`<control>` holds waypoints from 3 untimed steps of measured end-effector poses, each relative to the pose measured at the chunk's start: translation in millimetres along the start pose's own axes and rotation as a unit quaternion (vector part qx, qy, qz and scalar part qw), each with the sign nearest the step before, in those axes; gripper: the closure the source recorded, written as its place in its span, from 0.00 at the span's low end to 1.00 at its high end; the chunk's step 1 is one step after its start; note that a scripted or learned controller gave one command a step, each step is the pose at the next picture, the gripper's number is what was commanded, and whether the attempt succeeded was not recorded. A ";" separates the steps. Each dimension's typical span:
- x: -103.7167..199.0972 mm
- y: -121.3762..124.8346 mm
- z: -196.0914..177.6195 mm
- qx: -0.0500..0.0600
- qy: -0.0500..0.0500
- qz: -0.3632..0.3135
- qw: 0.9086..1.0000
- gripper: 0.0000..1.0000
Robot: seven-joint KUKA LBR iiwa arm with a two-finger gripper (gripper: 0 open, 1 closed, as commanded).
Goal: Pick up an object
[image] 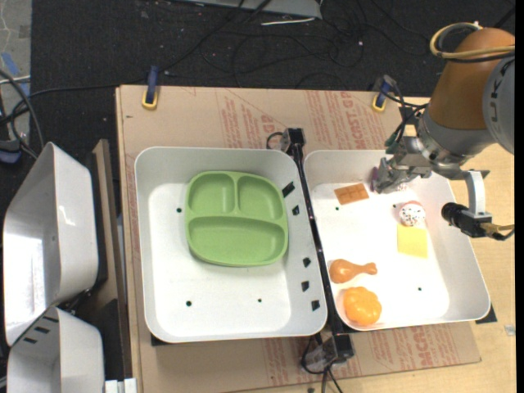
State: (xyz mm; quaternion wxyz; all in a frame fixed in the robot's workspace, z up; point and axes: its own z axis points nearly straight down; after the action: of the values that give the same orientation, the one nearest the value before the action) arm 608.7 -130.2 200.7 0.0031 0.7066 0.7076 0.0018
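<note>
- The grey arm with the orange band (pixel 471 76) reaches in from the right and hangs over the far right corner of the right shallow white bin (pixel 467 301).
- Its two-finger gripper (pixel 391 178) sits low over the far end of that bin; I cannot tell how wide it stands or whether anything is in it, since the wrist body covers its tips from above.
- A flat orange-brown cracker-like square (pixel 351 194) lies on the bin floor just beside the gripper, on its left, apart from it as far as the view shows.
- A small round white piece with dark speckles (pixel 411 214) lies near the gripper, on its near side, just above a flat yellow square like a cheese slice (pixel 413 241); the two look to be touching or nearly so.
- An orange toy drumstick (pixel 353 269) lies near the bin's left wall, with a rounded orange lump (pixel 362 305) just beside it at the near left corner.
- All five small things rest on the bin floor.
- The left shallow white bin (pixel 164 301) holds a light green plastic tray with three compartments (pixel 237 219), lying flat toward the far middle of the bin.
- Both bins stand side by side, touching, on a brown cardboard sheet (pixel 246 117).
- Two yellow clamps (pixel 150 97) grip the sheet's far edge, well apart.
</note>
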 end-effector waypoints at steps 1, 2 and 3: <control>-2.9 -0.6 -43.6 0.000 0.000 0.000 1.000 1.00; -3.2 1.2 -97.2 0.000 0.000 -0.001 1.000 1.00; 41.7 -3.8 -80.6 0.004 0.002 -0.003 1.000 1.00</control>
State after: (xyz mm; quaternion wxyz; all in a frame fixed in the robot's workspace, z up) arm 604.3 -88.4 281.2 -0.0011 0.7047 0.7095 -0.0003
